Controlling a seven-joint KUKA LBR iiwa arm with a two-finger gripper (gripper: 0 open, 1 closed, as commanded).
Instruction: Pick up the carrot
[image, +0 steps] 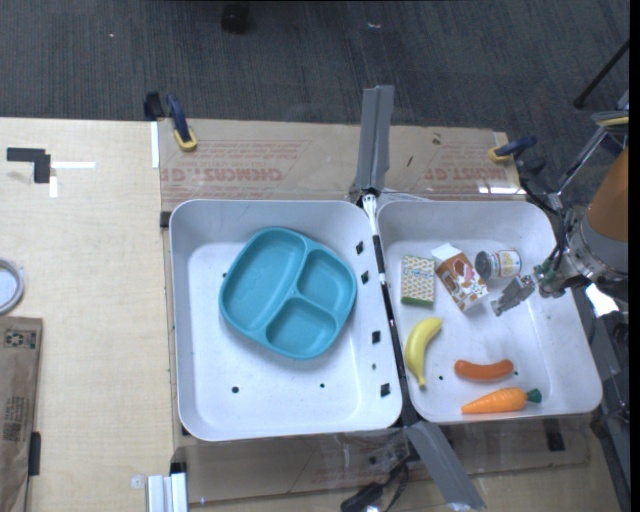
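Bench (80, 220): we see pale wood at the far left, with one roll of tape (8, 288) at the left edge and one brown paper bag (18, 400) below it.
Clamps: we count two, one blue-and-yellow clamp (178, 122) at the cardboard's upper left and a second clamp (512, 150) at its upper right.
Bins: we count two, side by side and touching along a middle seam.
Left bin (200, 400): it holds one thing, a blue plate (288, 292) with three compartments, lying flat near the bin's middle.
Right bin (570, 390): we count six things in it, listed below from left to right.
Sponge (418, 280): one, green-and-tan, in the upper left part of the bin.
Banana (421, 347): one, yellow, below the sponge and near the seam.
Carton (459, 278): one small printed box, just beside the sponge on its right.
Sausage (484, 370): one, orange-red, lying crosswise below the carton.
Carrot (497, 401): one, orange with a green top pointing right; it lies at the bin's front edge, just below the sausage and well apart from the arm's tool.
Can (498, 264): one, lying on its side to the right of the carton.
Gripper (512, 297): one, reaching in from the right, low over the bin floor just below the can; its fingers stand apart, and we see nothing between them.
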